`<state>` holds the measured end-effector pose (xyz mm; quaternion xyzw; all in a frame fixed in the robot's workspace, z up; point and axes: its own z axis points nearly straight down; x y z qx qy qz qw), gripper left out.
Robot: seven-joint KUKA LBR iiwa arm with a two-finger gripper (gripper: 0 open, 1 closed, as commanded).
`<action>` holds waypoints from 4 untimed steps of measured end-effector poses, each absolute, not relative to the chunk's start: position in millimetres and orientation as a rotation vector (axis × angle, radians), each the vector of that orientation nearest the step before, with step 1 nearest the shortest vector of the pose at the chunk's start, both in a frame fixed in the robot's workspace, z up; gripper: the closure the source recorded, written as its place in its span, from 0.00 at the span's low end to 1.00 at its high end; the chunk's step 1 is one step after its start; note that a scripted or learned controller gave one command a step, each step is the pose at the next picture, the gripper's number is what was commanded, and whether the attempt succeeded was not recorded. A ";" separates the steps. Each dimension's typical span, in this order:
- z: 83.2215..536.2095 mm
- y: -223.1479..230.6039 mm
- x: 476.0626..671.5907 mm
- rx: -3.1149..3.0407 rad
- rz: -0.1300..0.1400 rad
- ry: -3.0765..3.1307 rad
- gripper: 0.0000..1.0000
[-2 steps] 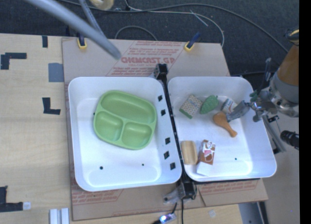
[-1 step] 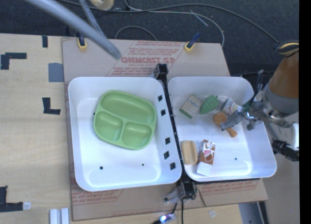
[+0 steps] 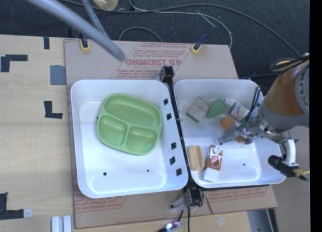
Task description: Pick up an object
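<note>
My gripper (image 3: 229, 136) reaches into the right bin (image 3: 251, 175) from the right, low over the bin floor near its middle. Just above and left of it lies a small orange object (image 3: 228, 122). Farther back sit a checked beige block (image 3: 197, 109), a green object (image 3: 217, 107) and a grey-white item (image 3: 235, 108). In front of the gripper lie a tan bread-like piece (image 3: 195, 157) and a red-and-white carton (image 3: 214, 163). I see nothing clearly held.
The left bin (image 3: 85, 175) holds a green divided plate (image 3: 130, 124). A black divider with clips (image 3: 173, 125) runs between the bins. The grey arm with its orange band (image 3: 287, 97) hangs over the right bin's right wall. Cables lie behind the bench.
</note>
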<state>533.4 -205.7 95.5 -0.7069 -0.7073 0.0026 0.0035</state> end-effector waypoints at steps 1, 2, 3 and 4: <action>85.3 -205.7 534.0 -2.221 0.003 -2.224 0.00; 96.5 -205.8 535.1 -2.224 0.000 -2.227 1.00; 157.8 -210.9 533.3 -2.223 -0.003 -2.226 1.00; 219.8 -213.2 529.8 -2.223 -0.004 -2.227 1.00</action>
